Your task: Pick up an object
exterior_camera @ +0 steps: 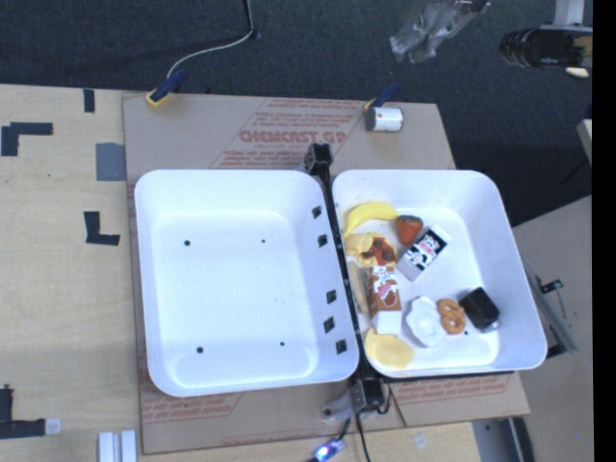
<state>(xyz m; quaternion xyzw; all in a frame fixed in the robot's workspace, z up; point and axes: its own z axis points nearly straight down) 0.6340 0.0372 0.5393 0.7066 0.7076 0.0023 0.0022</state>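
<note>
Gripper: we see the gripper (421, 38) at the upper right of the frame, blurred and well above the far edge of the counter (58, 258); we cannot tell whether it is wide or narrow, and nothing shows in it.
Bins: the right bin (481, 195) holds all the objects; the left bin (231, 277) lies just beside it, to the frame's left.
Candidates: a banana (368, 216) near the dividing wall, a strawberry (410, 229) just beside it, a black-and-white box (423, 251), a pretzel (449, 315), a black block (479, 309), a white cup-like piece (423, 321) and a yellow round piece (390, 351).
Step in hand: we judge the arm is not yet committed to a target, so nothing is picked.
How to do it well: we would choose the black block at the lower right of the pile, since it has free space on its right side. The pieces along the dividing wall crowd one another, and a descent there risks nudging neighbours.
Approach: come straight down, centred over the block.
</note>
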